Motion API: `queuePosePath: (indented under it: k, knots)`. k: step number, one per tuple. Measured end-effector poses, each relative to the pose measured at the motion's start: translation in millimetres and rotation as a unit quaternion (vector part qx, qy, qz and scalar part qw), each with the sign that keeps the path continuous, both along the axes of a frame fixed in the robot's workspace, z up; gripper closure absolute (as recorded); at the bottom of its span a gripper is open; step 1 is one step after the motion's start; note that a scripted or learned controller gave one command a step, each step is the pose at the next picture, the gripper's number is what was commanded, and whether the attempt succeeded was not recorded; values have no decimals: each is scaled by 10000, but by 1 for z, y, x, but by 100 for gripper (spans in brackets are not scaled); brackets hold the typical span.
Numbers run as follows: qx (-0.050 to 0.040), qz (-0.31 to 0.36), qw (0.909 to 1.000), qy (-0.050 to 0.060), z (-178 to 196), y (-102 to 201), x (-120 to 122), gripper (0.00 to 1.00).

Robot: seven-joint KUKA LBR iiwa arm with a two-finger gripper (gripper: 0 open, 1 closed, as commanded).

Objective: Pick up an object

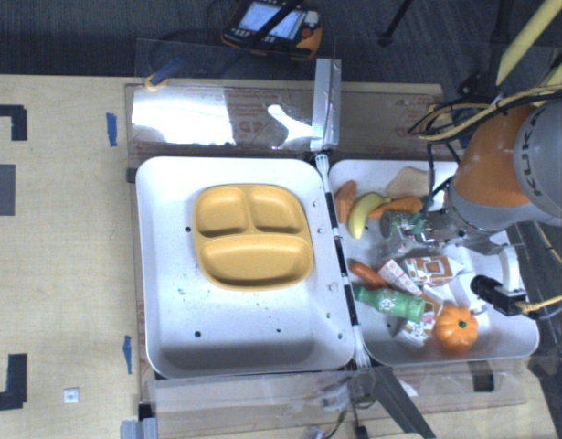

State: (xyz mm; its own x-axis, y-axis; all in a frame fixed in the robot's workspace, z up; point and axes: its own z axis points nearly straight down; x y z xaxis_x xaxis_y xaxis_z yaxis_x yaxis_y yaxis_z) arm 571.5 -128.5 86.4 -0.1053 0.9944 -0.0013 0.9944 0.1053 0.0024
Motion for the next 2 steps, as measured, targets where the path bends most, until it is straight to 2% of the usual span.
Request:
queuePosePath:
  k: [1, 2]
  knots:
    - [-6, -9, 10000, -33, 11, -1, 2, 100]
    - [4, -300, 9995, 7, 21, 3, 29, 100]
